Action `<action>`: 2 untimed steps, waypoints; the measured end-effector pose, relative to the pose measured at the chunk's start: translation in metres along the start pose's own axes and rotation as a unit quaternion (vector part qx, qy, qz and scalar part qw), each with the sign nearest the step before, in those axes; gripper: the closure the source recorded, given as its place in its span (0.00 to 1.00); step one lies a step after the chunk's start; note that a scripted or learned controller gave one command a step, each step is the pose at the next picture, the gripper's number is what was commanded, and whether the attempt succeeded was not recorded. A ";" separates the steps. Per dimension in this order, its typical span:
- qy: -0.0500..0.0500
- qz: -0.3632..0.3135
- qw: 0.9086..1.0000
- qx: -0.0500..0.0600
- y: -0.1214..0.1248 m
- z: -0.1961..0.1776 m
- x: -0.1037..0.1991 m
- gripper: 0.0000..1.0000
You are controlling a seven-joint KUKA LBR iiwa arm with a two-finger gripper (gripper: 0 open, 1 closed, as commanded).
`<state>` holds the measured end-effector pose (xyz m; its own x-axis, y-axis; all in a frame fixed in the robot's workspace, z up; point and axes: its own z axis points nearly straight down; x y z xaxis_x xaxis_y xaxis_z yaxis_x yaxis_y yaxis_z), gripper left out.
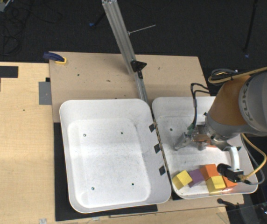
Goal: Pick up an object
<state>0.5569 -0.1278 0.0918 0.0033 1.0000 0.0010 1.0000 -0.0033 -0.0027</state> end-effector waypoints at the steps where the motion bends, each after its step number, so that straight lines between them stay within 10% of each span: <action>1: 0.001 0.004 1.000 0.000 0.000 -0.010 -0.001 1.00; 2: -0.001 0.004 1.000 -0.003 -0.006 -0.069 -0.009 1.00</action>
<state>0.5509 -0.1365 0.1607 0.0103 0.9999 -0.0006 0.9999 -0.0103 0.0025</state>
